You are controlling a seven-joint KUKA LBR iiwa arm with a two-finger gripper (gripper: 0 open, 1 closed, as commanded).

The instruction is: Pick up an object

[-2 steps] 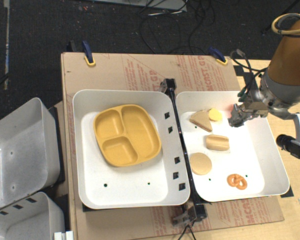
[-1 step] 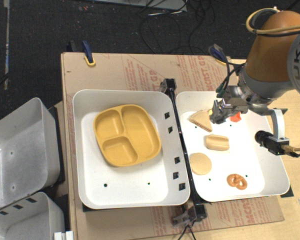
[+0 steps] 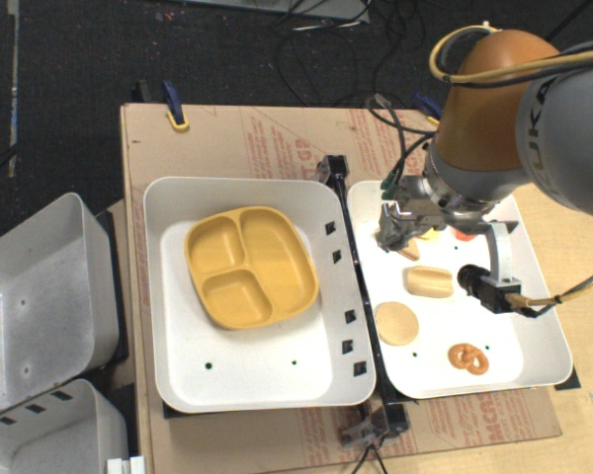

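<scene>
Tray (image 3: 249,265), yellow with 3 compartments, sits in the left bin (image 3: 168,294). Rightward, the right bin (image 3: 534,354) holds a round cracker (image 3: 396,323), a bread-like roll (image 3: 430,282) and a pretzel (image 3: 468,358). Gripper (image 3: 403,233) hangs low at that bin's upper left, just above the roll; whether it is released or clenched I cannot tell. A good grasp likely means centring over 1 item, probably the roll, before descending.

The grey arm (image 3: 563,117) reaches in, its pincer (image 3: 400,235) pointing down.
</scene>
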